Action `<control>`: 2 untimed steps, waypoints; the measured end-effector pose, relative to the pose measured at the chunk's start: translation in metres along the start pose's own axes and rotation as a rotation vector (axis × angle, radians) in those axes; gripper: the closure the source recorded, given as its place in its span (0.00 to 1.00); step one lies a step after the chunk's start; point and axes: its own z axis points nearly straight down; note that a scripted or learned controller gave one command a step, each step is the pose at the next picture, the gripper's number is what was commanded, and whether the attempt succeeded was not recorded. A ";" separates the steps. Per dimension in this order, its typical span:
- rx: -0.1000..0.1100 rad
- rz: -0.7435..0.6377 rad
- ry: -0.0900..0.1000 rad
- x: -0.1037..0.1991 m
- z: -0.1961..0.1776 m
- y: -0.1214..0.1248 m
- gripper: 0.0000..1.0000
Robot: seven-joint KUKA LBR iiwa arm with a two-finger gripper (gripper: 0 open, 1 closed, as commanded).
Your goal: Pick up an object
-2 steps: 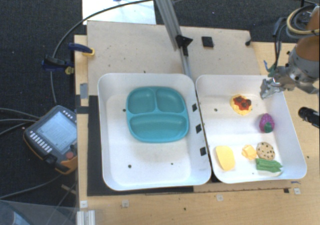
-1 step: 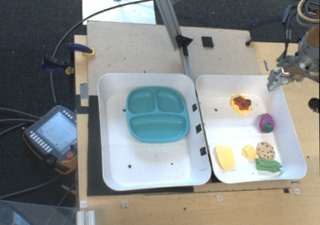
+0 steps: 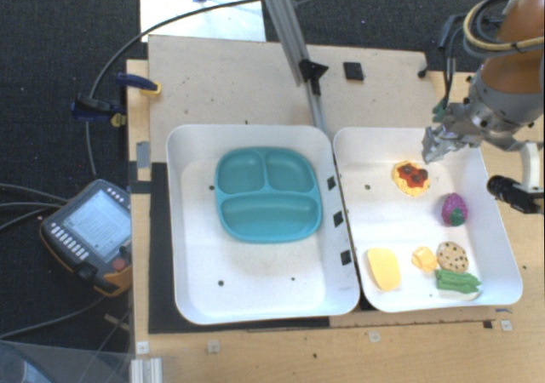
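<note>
Green beans (image 3: 457,282) beside cookie (image 3: 451,256); tool (image 3: 433,150) near pizza (image 3: 411,178), grip unclear.

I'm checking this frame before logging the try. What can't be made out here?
- Gripper: small and blurred over the right bin; whether its jaws are open or shut can't be told.
- Arm: cut off by the frame's right edge.
- Pizza: its toppings are too small to make out.
- Teal plate: whether anything tiny lies in its compartments is too fine to tell.
- Pendant: the screen is too small to read.
</note>
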 end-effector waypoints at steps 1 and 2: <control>0.000 0.000 -0.001 0.051 0.012 -0.006 1.00; -0.001 0.000 0.000 0.097 0.018 -0.003 1.00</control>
